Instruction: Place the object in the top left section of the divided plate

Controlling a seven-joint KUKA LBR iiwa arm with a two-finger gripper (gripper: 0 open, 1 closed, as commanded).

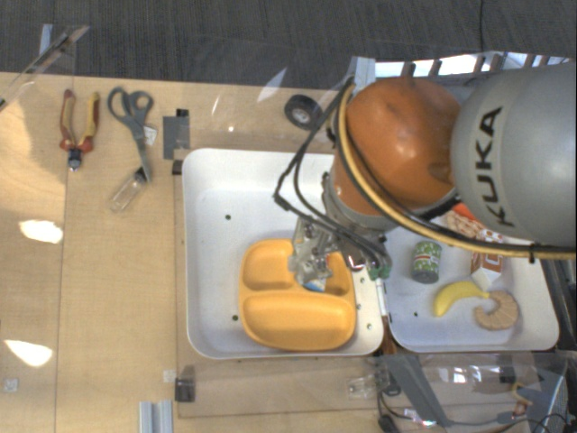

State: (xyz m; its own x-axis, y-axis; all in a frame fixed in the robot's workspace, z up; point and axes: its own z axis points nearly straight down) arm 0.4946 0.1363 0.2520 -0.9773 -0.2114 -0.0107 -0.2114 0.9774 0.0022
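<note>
From my console, the gripper (313,262) hangs low over the yellow divided plate (293,318), above the plate's upper right section; a small blue-and-white object (315,284) sits right at its tip, but I cannot tell whether it is between the fingers or lying on the plate, nor how far the fingers are parted. The plate's top left section (268,265) lies just to the gripper's left; the long lower section is just below it. The plate rests in the left white bin (209,242). Above and right of the gripper, the arm's orange band (397,147) and grey body (514,152) loom large. Farther right, in the right bin (541,332): a green can (426,261), a banana (456,296), a brown curved piece (497,311). Well left on the bench: scissors (135,138), red-handled pliers (77,124). A tape roll (302,109) lies above the left bin.
</note>
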